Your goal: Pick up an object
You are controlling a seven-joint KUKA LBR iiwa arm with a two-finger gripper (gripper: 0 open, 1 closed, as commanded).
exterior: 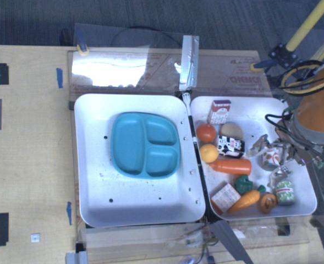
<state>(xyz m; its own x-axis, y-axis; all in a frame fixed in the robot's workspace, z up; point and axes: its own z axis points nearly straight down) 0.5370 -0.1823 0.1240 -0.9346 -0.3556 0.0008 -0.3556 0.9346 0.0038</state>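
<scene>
The right bin (250, 104) holds several toy foods. Among them are a red-and-white carton (219, 111), a red tomato (206, 132), a beige potato (231, 130), a black-and-white cow-patterned piece (230, 146), a yellow lemon (208, 153), a long orange-red piece (231, 166), a carrot (244, 201) and a green-and-white can (285, 192). My gripper (272, 154) hangs low over the right half of this bin, just above the can. A small red-and-white thing lies at its tip; whether the gripper has hold of it is unclear.
The left bin (90, 164) carries a blue divided plate (145, 144). A small box (224, 196), a green piece (243, 184) and a brown piece (268, 202) lie along the right bin's front wall. Cables and a yellow pole stand at the far right.
</scene>
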